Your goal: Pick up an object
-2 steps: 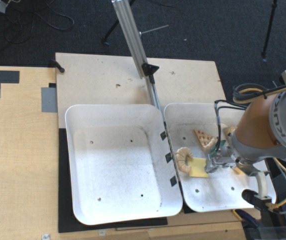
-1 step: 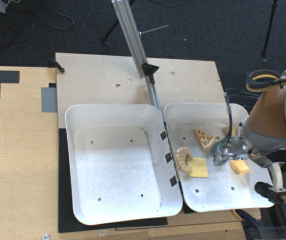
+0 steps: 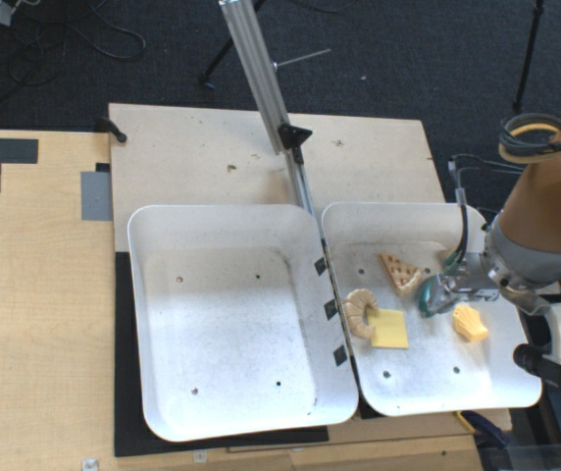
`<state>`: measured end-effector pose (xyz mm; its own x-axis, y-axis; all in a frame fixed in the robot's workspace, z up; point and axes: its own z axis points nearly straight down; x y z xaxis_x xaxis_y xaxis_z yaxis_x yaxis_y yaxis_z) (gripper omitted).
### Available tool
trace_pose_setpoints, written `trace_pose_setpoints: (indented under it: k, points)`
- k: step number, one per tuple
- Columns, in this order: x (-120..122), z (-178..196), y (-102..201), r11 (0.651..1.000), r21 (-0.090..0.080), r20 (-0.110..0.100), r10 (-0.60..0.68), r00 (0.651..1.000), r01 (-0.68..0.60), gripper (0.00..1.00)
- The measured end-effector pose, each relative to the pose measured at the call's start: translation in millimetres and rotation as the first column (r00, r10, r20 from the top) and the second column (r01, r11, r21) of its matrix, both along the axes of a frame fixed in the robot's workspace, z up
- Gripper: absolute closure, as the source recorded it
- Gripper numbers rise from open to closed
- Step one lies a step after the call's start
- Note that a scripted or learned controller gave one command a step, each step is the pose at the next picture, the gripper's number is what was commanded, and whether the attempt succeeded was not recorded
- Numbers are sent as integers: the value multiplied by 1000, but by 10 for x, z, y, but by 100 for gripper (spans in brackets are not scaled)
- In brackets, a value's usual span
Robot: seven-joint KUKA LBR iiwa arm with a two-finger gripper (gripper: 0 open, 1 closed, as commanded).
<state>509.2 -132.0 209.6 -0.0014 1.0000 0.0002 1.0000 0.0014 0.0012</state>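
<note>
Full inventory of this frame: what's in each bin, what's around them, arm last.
Left bin: 1, white, left half of the bench.
Right bin: 1, white, beside the left bin.
Pizza-slice toy: 1, tan with red marks, right bin, upper middle.
Croissant-like toy: 1, beige, right bin near the divider.
Flat yellow square: 1, yellow, touching the croissant-like toy.
Yellow wedge: 1, yellow, right bin, right side.
Teal object: 1, teal, at the gripper.
Metal rail: 1, silver, slanting up from between the bins.
Arm: 1, grey and orange, right.
Gripper: 1, over the right bin.
</note>
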Motion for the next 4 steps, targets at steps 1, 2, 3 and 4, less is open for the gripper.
trace_pose_setpoints:
  k: [1, 2, 3, 4]
  points:
    - [3, 158, -7, 1000, 0, -2, 0, 1000, 0, 100]
    - [-8, 153, 623, 1000, 3, -5, 4, 1000, -4, 100]
    - [-56, 223, 1188, 1000, 3, -5, 5, 1000, -5, 100]
    - [-84, 149, 1776, 1000, 2, -8, 4, 1000, -4, 100]
